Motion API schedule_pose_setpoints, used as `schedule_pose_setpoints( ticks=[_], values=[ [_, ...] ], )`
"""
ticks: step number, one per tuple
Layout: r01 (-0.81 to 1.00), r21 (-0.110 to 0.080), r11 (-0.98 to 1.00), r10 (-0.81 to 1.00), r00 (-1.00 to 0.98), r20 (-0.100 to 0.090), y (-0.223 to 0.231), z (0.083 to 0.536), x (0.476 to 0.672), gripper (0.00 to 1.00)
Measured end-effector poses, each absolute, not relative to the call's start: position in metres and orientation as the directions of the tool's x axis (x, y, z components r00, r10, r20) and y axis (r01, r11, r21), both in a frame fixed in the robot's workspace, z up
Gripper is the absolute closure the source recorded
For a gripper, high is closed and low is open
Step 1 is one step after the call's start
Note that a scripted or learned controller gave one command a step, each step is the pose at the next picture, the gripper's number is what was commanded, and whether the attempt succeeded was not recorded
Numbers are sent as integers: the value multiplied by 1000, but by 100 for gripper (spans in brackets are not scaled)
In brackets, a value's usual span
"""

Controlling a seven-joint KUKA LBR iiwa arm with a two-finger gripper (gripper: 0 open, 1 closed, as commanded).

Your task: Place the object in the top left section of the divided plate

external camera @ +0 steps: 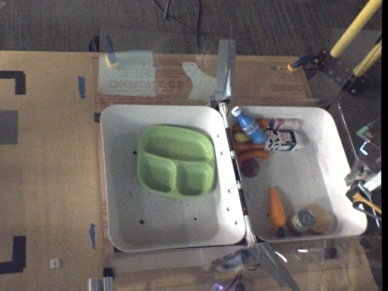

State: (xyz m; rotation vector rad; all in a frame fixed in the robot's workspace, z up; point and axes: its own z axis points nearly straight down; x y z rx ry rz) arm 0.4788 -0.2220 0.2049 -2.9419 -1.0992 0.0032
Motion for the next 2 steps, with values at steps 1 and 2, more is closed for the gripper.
schedule_pose_setpoints(
  ticks=[1,2],
  values=[
    [587,-6,-810,587,810,-2,-220,189,479,100],
    [569,-1,-822,569,822,-1,-223,318,480,100]
  ],
)
